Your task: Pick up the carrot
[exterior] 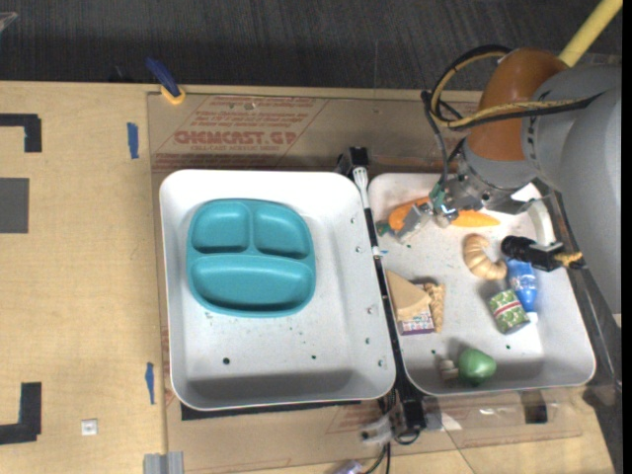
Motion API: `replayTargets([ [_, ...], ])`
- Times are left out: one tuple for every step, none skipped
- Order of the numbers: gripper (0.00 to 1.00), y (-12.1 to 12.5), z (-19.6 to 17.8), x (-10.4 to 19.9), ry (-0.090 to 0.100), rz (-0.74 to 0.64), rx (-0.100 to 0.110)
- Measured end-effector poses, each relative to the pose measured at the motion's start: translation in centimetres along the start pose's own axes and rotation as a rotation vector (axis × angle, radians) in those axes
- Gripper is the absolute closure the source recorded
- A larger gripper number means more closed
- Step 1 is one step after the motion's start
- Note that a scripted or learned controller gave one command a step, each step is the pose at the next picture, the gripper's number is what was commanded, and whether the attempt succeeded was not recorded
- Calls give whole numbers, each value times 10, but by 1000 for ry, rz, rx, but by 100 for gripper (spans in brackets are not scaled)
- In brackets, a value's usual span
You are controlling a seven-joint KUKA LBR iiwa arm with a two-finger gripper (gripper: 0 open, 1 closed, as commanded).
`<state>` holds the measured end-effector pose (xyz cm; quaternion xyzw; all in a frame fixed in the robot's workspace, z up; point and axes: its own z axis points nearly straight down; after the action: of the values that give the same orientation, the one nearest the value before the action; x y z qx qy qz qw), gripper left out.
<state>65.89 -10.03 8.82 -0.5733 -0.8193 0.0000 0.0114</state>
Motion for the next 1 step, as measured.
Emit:
replayTargets([
  [0,0,0,-5,-2,404,22],
])
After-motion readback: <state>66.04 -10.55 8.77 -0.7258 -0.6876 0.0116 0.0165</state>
